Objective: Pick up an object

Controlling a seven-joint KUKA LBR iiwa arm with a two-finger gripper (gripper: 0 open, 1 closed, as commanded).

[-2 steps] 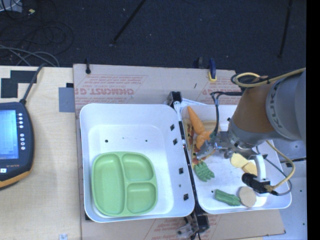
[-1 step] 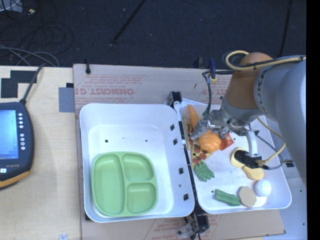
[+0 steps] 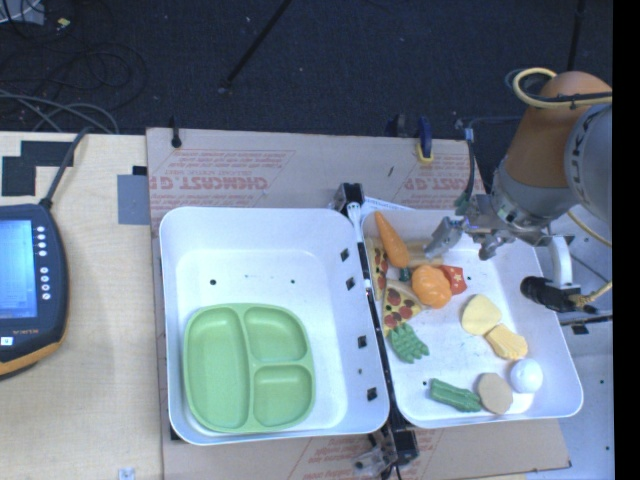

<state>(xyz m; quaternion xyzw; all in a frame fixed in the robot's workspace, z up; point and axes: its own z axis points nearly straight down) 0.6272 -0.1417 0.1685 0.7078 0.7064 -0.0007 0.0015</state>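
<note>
Tabletop (image 3: 110, 168) carries two shallow white bins side by side. Left bin (image 3: 260, 230) contains a green divided plate (image 3: 248, 368) lying flat in its near-left part. Right bin (image 3: 560, 393) contains toy food items: a carrot (image 3: 391, 239) at the far left, an orange round piece (image 3: 431, 286) beside a red piece (image 3: 453, 278), a pizza slice (image 3: 393, 300), a green leafy piece (image 3: 407, 343), two yellow pieces (image 3: 481, 315) and (image 3: 507, 342), a green pod (image 3: 455, 396), a tan disc (image 3: 494, 392) and a white egg (image 3: 526, 375). Arm (image 3: 545, 158) reaches in from the right. Claw (image 3: 468, 240) hovers over the far part of the right bin, fingers spread apart with nothing between them, near the carrot and the orange round piece.
</note>
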